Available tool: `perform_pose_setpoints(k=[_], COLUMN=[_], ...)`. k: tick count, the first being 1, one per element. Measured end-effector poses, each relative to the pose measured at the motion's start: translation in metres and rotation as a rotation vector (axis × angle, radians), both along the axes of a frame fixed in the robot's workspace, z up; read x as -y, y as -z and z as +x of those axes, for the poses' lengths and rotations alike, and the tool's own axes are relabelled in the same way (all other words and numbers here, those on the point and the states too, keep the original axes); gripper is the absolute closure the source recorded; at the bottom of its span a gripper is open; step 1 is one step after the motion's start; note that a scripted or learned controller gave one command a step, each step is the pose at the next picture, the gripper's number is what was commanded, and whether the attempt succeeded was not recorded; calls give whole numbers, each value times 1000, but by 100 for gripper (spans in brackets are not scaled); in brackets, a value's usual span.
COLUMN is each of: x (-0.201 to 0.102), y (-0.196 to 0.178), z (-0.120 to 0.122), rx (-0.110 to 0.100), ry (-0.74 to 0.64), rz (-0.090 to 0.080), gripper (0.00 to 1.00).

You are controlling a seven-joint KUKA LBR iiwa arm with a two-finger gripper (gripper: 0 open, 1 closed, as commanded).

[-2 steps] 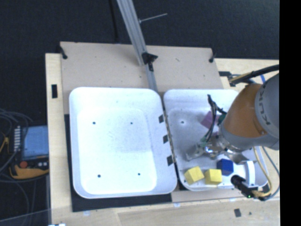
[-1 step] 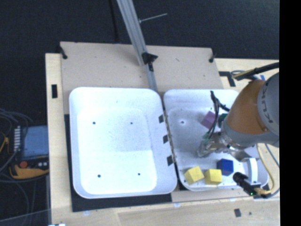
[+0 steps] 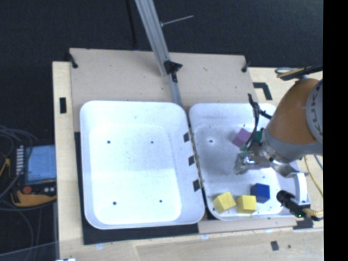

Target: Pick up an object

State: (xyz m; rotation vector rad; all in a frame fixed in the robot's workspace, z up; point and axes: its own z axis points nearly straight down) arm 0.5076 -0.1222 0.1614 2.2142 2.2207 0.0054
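Over the right bin [image 3: 217, 118] hangs the gripper [image 3: 243, 163], low above the floor; I cannot tell how its fingers stand or whether anything sits between them. Four blocks lie there: one purple block [image 3: 241, 137] just beside the wrist, one blue block [image 3: 261, 192], two yellow blocks [image 3: 224, 202] [image 3: 247, 203] side by side at the near wall. One left bin [image 3: 136, 162] sits alongside.

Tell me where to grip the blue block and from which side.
Grip the blue block across its flat left and right faces, coming straight down from above. It sits apart from the yellow block, but the bin wall lies close behind, so a side approach looks cramped.
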Motion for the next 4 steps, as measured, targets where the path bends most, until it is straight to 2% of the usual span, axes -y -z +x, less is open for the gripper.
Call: perform_pose_setpoints(k=[1,2,3,4], x=[1,3,-41,-83], y=[-64,-44,-41,-57], z=[5,5,25,44], rx=[3,-8,-5,-3], ry=[-1,2,-4,-4], rz=[-1,1,2,1], gripper=[100,100,100,100])
